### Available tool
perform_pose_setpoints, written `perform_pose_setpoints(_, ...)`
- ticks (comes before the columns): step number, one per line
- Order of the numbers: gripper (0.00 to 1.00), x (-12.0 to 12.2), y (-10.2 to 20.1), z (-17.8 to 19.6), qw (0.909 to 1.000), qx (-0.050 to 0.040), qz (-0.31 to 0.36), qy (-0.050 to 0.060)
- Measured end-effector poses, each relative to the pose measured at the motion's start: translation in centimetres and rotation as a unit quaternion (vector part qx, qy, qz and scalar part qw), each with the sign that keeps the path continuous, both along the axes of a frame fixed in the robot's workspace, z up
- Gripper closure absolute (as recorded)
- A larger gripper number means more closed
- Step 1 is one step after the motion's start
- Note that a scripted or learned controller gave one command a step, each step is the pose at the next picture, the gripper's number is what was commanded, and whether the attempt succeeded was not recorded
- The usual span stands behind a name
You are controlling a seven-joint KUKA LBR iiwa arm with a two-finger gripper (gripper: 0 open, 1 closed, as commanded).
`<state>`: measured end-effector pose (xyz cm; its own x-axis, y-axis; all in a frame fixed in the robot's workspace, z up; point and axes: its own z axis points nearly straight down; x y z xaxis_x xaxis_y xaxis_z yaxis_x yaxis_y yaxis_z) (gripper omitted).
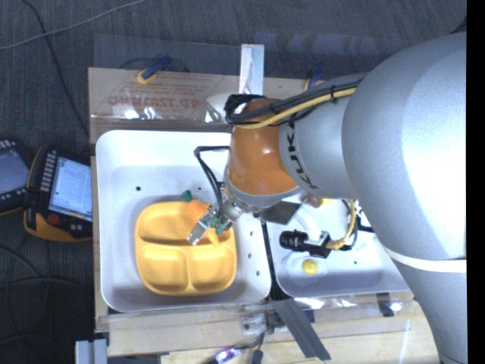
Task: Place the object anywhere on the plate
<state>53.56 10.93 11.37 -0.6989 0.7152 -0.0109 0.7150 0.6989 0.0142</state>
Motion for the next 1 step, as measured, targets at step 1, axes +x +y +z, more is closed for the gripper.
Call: perform_pose_setpoints(1,0.0,-3.04,-0.65,17.78,0.9984,-0.002,-0.056,0.008)
